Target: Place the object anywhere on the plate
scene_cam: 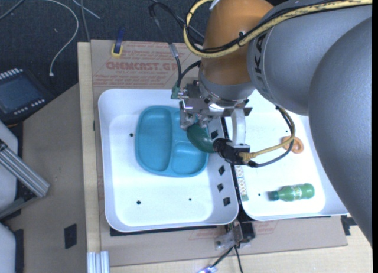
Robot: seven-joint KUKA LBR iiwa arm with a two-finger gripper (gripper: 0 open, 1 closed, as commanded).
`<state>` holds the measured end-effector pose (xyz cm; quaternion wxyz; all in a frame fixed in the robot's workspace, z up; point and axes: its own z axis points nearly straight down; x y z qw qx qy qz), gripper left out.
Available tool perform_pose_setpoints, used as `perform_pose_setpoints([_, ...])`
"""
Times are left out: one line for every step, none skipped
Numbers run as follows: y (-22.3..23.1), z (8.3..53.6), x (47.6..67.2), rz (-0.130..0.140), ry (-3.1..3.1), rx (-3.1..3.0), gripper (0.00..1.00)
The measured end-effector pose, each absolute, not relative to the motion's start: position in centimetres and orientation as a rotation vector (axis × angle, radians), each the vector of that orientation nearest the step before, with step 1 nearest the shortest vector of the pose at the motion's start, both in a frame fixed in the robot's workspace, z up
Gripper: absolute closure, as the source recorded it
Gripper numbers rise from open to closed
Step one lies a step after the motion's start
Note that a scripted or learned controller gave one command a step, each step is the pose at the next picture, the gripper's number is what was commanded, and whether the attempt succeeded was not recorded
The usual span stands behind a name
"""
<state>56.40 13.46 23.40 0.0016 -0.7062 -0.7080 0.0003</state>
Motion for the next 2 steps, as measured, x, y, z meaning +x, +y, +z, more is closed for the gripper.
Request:
perform_pose_setpoints([12.83, 23.46, 57.11, -0.001, -2.220, -2.221, 1.00])
perform_pose_setpoints([12.83, 23.45, 57.10, 0.000, -2.221, -2.221, 0.00])
